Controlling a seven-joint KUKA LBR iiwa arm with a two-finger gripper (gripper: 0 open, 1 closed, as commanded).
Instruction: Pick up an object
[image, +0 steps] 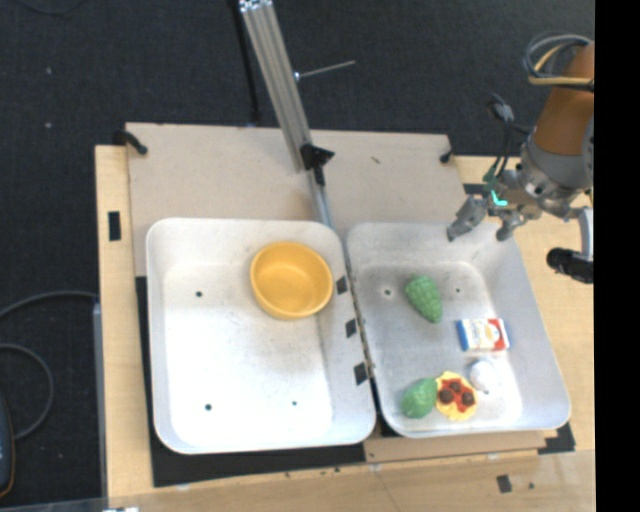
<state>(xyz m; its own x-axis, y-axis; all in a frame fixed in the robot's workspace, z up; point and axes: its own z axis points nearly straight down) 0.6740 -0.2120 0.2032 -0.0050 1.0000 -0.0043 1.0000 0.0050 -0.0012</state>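
The counter (120, 300) carries two shallow white bins side by side, and the left bin (200, 400) is the roomier-looking of the pair. The right bin (540, 400) sits against it, near the counter's right edge. The grey arm (565, 125) with its orange band enters over the counter's far right corner.

In the left bin, a yellow bowl (291, 279) stands upright near the bin's far edge, towards the right bin.

The right bin holds every likely candidate for the pick. A green lumpy object (424, 298) lies around its middle. A second green object (420, 398) lies near the bin's near edge, touching or just beside a yellow and red toy (457, 394). A small red, white and blue box (482, 335) lies towards the bin's right wall, with a small white object (483, 375) just nearer than it.

The gripper (484, 220) hangs above the far right corner of the right bin, its fingers (462, 222) spread apart with nothing between them. It is well apart from all the objects.

As a judgement, the task is at its start: nothing is grasped or lifted. What remains is to travel over a chosen object, descend, close on it and raise it. The green lumpy object is nearest the gripper.
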